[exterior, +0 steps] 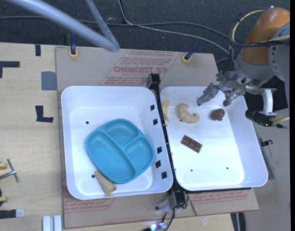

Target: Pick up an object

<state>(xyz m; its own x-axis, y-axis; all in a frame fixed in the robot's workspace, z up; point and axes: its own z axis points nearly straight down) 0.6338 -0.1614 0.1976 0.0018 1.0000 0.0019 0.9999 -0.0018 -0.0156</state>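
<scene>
My gripper (217, 97) hangs over the back of the right bin (248, 143), its two grey fingers spread open with nothing between them. Just below it lies a small brown round piece (217, 114). To its left sits a tan croissant-like piece (187, 113), and a thin yellow strip (165, 110) lies by the bin's left wall. A brown chocolate bar (191, 143) rests near the bin's middle.
The left bin (70, 129) holds a blue divided plate (120, 149) and a tan cone-shaped piece (105, 182) at its front. A black divider (159, 129) runs between the bins. Cables cross the dark floor behind the bench.
</scene>
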